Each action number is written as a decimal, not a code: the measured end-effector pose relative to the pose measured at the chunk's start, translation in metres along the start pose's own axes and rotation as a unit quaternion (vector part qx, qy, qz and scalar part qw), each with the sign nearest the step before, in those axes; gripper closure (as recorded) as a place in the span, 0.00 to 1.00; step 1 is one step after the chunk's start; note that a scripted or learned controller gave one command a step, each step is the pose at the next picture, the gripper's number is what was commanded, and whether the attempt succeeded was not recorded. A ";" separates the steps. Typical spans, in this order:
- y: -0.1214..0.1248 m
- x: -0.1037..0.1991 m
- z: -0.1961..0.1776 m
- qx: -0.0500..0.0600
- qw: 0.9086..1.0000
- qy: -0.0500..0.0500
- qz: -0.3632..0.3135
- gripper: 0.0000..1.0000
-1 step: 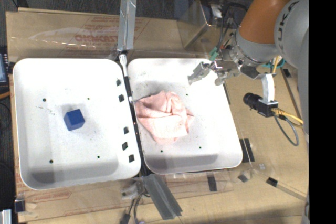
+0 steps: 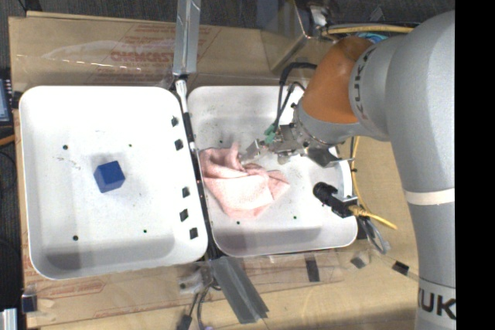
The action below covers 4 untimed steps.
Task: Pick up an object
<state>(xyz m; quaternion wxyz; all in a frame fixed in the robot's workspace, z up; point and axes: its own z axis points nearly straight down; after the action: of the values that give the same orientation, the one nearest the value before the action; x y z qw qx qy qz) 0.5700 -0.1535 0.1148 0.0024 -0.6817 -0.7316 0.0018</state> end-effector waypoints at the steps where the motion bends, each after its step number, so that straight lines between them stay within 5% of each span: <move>1: -0.031 0.059 -0.036 -0.001 0.999 0.000 -0.034 0.00; 2: -0.007 0.017 0.023 -0.002 0.995 -0.001 -0.097 0.00; 3: -0.007 0.018 0.013 -0.001 0.995 0.000 -0.099 1.00; 4: -0.034 0.004 0.023 -0.002 0.975 0.000 -0.222 1.00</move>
<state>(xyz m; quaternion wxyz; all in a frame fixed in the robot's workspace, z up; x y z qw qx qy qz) 0.5353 -0.1520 0.0925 0.0008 -0.5019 -0.8649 -0.0002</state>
